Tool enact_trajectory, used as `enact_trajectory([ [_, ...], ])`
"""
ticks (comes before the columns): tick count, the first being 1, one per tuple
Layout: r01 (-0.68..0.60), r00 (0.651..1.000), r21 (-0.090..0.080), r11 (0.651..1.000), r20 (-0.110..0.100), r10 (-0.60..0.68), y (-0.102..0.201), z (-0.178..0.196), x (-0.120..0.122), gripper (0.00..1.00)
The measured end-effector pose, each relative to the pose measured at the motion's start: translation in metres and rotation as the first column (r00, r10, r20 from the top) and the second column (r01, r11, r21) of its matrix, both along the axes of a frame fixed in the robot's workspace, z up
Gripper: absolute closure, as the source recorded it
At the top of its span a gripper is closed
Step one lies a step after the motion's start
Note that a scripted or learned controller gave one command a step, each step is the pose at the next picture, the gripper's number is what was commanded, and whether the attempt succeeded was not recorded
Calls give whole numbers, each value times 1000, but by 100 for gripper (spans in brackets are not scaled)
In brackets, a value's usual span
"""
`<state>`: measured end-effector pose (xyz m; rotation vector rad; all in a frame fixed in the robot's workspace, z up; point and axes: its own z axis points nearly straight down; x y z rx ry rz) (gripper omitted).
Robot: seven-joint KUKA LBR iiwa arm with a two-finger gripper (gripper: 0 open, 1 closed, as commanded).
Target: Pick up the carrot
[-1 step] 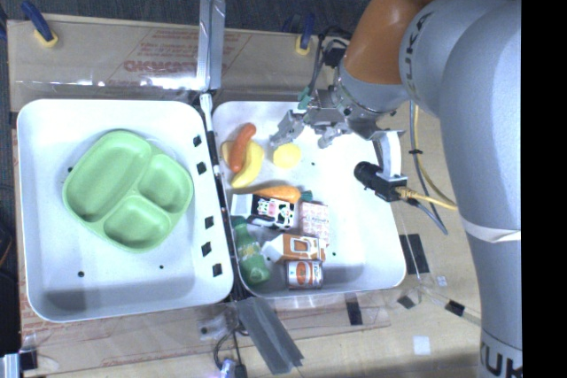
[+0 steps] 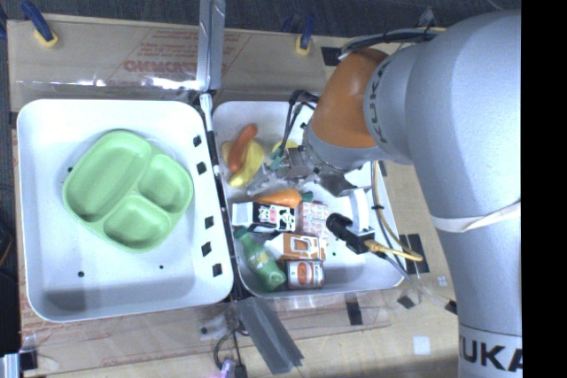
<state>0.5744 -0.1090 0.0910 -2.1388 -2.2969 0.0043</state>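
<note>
A light green plastic plate with three hollows sat in the left white bin, far to the left of the grey gripper. In the right white bin, the small orange carrot lay just under the gripper tip, its long side running left to right, with a yellow toy banana a little to the left. The arm hid the tip, so I could not tell if it was open or closed.

"KUKA" on arm, twice
</note>
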Motion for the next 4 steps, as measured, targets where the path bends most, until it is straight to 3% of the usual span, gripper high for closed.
enact_trajectory([
  [1,-4,1000,-1,1000,-1,4,-1,10,0,100],
  [2,-4,1000,-1,1000,0,4,-1,10,0,0],
  [3,-83,997,0,997,7,83,-30,2,-32,0],
  [4,-87,996,-1,996,7,87,-30,12,-32,100],
])
